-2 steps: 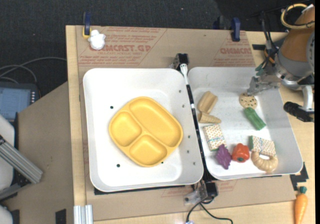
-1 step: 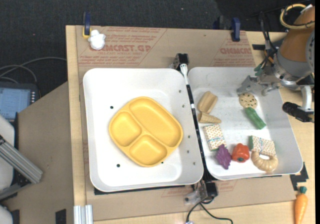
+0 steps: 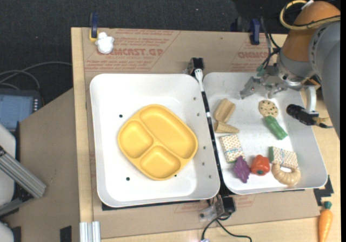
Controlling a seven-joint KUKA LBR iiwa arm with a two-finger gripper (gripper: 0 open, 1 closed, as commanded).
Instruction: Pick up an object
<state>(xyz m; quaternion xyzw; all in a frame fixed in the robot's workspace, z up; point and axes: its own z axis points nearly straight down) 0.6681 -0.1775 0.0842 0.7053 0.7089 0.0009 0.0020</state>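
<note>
My gripper (image 3: 258,87) hangs over the far part of the right bin (image 3: 308,149), its grey fingers spread open with nothing between them. Just right of and nearer than it lies a round speckled cookie (image 3: 267,108), with a green vegetable piece (image 3: 275,127) beside that. Two tan bread pieces (image 3: 224,111) lie to the gripper's near left. Along the bin's front sit a checked cracker (image 3: 231,146), purple grapes (image 3: 241,169), a red pepper (image 3: 260,164), another cracker (image 3: 285,156) and a tan ring-shaped pastry (image 3: 285,175).
The left bin (image 3: 108,181) holds a yellow divided plate (image 3: 157,141). A black clip (image 3: 197,65) sits where the bins meet at the back. A white lump (image 3: 104,44) lies on the bench's far left corner, and an orange carrot (image 3: 324,224) off its near right.
</note>
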